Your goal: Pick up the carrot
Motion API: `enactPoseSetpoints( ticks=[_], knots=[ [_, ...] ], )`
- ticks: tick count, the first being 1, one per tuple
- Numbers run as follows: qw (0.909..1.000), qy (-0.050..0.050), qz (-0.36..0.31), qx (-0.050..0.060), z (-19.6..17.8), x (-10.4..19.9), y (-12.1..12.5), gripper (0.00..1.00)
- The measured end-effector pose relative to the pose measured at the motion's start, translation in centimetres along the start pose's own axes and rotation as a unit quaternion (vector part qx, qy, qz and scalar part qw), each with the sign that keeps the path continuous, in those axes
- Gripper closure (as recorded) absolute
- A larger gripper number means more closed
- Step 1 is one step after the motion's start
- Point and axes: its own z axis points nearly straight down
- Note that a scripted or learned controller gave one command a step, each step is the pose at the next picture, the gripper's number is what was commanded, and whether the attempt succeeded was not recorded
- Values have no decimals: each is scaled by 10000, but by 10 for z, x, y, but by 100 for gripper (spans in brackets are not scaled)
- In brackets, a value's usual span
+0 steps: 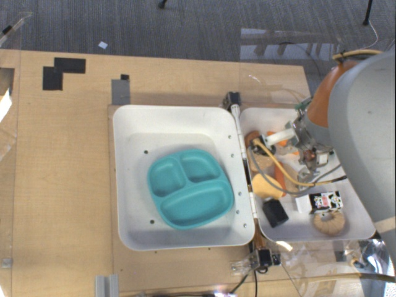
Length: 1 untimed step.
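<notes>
I note the gripper (307, 156) low in the right bin (346, 231) at centre right of the frame, its grip state impossible to tell, the carrot (279, 177) just beside it, so I advise centring over the carrot before closing.

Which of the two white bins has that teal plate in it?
The left bin. The teal divided plate lies there alone; the right bin holds small items under the arm.

bench (62, 184): showing pale wood grain, matt
left bin (130, 166): looking smooth white plastic, faint sheen
teal tray (189, 189): lying in the left bin, looking smooth matt plastic
arm (365, 153): right of the left bin, appearing smooth grey
</notes>
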Motion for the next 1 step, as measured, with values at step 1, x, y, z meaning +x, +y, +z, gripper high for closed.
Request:
enactPoseSetpoints(
  ticks=[1],
  knots=[
    [10000,15,-9,-45,-1,-13,-19,0]
  ],
)
